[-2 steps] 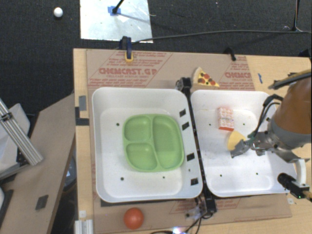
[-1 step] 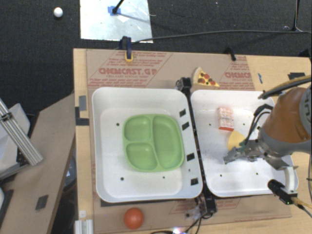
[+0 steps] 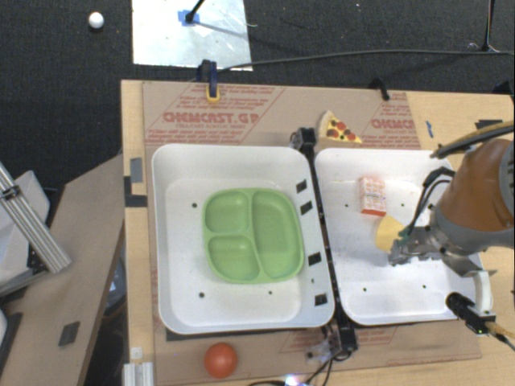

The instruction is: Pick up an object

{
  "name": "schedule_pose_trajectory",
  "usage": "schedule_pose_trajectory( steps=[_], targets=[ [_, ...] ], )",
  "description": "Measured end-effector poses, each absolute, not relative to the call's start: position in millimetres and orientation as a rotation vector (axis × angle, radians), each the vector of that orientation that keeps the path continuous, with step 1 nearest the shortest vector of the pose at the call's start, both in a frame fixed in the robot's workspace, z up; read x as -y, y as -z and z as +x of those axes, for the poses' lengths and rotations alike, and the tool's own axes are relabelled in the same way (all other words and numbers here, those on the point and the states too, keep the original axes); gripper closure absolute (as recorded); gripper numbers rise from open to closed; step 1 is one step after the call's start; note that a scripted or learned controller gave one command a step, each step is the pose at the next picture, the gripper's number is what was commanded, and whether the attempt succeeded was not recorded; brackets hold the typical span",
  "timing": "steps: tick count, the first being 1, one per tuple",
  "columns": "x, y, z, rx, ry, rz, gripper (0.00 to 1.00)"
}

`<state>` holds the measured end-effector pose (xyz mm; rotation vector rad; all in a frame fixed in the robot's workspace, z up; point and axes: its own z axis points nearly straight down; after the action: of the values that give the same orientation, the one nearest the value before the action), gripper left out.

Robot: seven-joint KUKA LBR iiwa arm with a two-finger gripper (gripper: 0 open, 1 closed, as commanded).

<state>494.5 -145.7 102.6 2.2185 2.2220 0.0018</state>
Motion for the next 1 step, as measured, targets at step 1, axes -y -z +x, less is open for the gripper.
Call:
schedule_pose_trajectory(
  steps=[1],
  targets=[
    [147.3,-159.6,505.9,-2.222,-0.005,2.213,1.0]
  ],
)
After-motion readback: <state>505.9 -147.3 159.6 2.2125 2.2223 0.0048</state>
